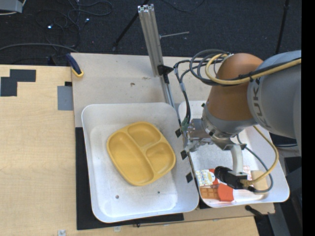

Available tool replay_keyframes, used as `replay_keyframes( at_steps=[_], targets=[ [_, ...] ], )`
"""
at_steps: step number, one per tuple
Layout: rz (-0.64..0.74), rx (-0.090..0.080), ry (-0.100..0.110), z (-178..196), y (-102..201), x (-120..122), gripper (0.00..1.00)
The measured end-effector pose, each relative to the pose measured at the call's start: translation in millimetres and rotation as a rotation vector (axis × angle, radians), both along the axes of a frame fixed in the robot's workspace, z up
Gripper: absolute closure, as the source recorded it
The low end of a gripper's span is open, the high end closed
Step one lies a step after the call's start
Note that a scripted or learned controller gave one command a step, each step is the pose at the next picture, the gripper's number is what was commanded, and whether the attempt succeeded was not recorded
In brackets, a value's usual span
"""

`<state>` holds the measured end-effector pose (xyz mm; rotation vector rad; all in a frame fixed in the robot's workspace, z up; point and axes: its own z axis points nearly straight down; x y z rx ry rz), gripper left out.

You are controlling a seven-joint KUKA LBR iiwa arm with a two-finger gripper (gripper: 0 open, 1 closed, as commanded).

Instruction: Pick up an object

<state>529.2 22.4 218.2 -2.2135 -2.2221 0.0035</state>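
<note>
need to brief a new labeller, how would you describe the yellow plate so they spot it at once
Of the two white bins, take the left bin. The yellow plate lies flat in its middle. Its three compartments and size set it apart from the small orange and white items in the right bin.

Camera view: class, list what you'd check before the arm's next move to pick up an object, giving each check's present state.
1. Arm above the right bin: ok.
2. Pickable things there, an orange block and a printed packet: ok.
3. Block and packet lying apart: not ok, they touch.
4. Anything already gripped: cannot tell, the wrist hides it.
5. Yellow plate in the left bin, away from the arm: ok.
</note>
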Motion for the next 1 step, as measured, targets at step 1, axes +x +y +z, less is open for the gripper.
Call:
replay_keyframes(
  at_steps=[1],
  targets=[
    [0.002,0.001,0.0,14.2,49.8,-25.3,1.0]
  ],
)
